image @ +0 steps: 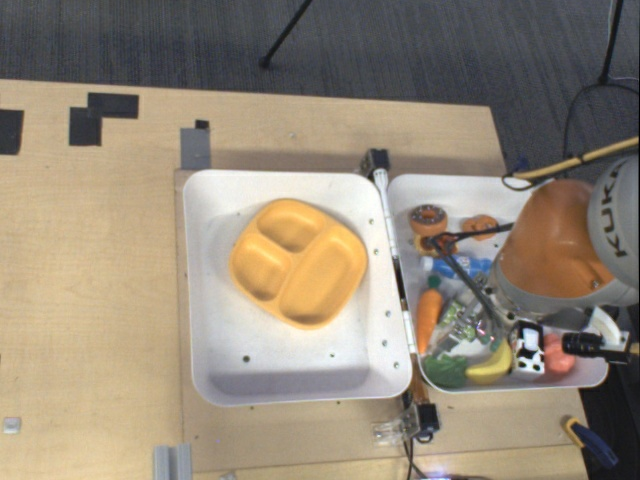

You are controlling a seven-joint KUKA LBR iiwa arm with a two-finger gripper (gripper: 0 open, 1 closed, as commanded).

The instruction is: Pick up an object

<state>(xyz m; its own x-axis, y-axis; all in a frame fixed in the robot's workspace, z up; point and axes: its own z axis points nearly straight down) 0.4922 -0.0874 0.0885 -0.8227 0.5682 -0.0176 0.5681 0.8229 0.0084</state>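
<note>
Pale wooden bench [90,298] spans the scene, with dark ribbed carpet along the far side. On it sit two shallow white plastic bins: the left bin [215,368] holds a glossy yellow divided plate [298,261] with three rounded compartments. The right bin [600,373] is crowded with small toys, and the arm [560,243], smooth orange above grey, reaches over it. Its gripper [470,313] is low among them; its state I cannot tell. Near it lie a tapered orange carrot [428,318], a curved yellow banana [490,366] and a round striped toy [427,217].
</note>
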